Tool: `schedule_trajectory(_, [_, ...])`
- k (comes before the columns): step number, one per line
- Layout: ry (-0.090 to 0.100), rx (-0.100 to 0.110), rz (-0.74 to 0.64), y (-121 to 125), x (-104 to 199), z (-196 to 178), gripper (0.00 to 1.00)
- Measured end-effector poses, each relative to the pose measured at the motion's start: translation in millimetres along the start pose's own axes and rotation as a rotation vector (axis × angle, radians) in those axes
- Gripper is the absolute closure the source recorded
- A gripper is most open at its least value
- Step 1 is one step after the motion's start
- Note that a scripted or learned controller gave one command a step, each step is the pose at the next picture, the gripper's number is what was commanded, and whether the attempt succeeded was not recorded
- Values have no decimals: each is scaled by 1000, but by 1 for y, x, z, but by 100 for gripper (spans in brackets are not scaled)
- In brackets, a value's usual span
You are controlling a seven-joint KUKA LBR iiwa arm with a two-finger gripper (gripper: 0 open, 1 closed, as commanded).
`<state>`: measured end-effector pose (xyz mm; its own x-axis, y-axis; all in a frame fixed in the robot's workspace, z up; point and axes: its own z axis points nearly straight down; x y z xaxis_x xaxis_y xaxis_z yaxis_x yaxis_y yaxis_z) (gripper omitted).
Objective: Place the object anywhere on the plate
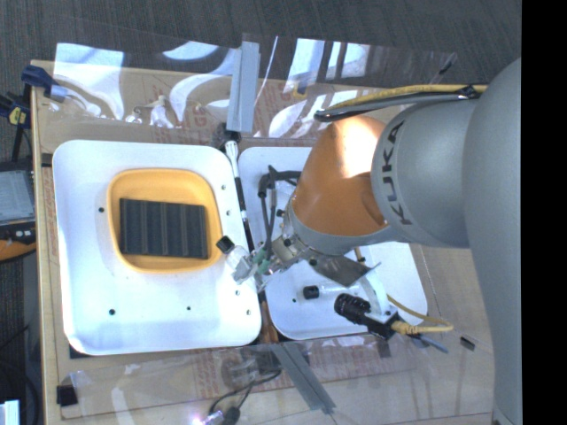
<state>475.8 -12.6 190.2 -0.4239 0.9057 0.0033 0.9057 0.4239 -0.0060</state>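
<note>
- The rounded-square yellow plate (159, 224) with a dark ribbed centre lies in the left shallow white bin (80, 308).
- The pincer (257, 264) hovers over the bins' shared edge; whether it grips anything, I cannot tell.

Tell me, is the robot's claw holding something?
I cannot tell: the gripper sits low over the edge between the two white bins, its tip too small and cluttered to judge.
</note>
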Motion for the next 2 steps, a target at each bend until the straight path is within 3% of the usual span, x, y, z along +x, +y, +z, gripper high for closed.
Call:
schedule_trajectory(1, [-2,-3,-108,84,0,-1,100])
schedule_trajectory(2, [-3,-3,-108,84,0,-1,0])
